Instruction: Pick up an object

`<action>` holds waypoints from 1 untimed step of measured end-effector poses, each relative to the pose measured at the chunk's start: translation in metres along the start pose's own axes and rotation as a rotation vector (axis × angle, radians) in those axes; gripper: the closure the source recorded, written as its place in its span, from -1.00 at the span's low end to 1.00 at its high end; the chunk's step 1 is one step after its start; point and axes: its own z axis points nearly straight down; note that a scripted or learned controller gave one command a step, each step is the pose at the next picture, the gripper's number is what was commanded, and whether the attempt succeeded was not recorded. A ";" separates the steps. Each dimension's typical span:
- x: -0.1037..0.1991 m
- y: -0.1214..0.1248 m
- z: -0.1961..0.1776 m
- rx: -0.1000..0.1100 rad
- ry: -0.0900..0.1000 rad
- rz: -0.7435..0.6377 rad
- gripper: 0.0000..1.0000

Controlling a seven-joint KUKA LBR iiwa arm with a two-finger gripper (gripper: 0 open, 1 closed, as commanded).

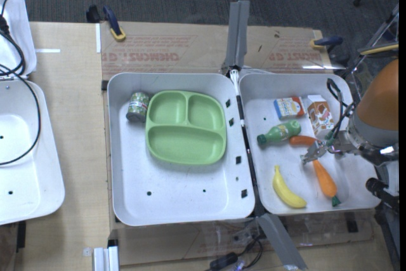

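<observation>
Left bin [127, 200]: small can [137, 106] touching the left rim of a green divided plate [186, 128]. Right bin [266, 197]: green bottle [279, 132] lying flat, banana [287, 188] below it, two cartons [304, 110] above. Gripper [315, 152] low between an orange piece [302, 141] and carrot [326, 181]; fingers' spread — cannot tell
</observation>
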 end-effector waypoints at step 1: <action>-0.015 -0.037 0.000 0.000 0.002 -0.037 -1.00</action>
